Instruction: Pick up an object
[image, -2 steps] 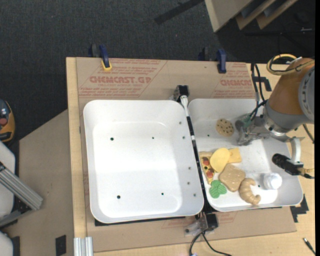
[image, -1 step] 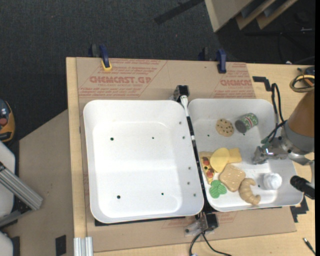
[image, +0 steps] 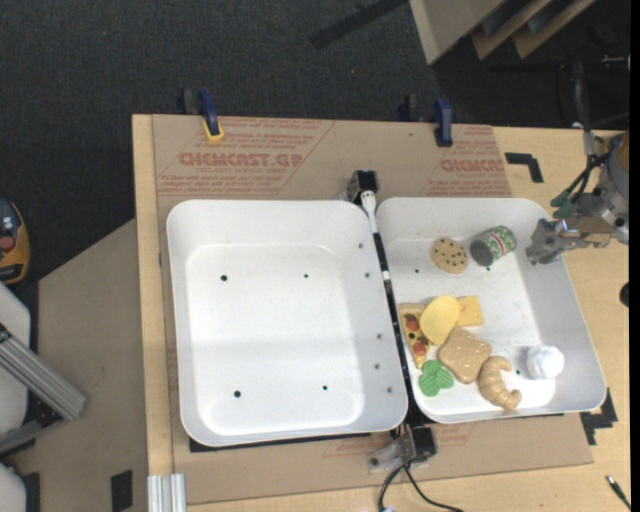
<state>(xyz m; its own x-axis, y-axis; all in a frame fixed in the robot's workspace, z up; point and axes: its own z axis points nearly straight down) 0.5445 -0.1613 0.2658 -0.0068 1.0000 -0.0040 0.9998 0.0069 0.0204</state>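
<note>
The right bin holds several toy foods. A chocolate-chip cookie and a small green can lie near its back. Toward the front are a yellow round piece, a pizza slice, a slice of toast, a croissant, a green piece and a white bottle-like object. My gripper hangs over the bin's right rim, just right of the can and apart from it, with nothing seen in it.
The left bin sits beside the right one, a black divider strip between them. Both rest on a cardboard sheet held by two blue clamps at the back. Cables trail at the front edge.
</note>
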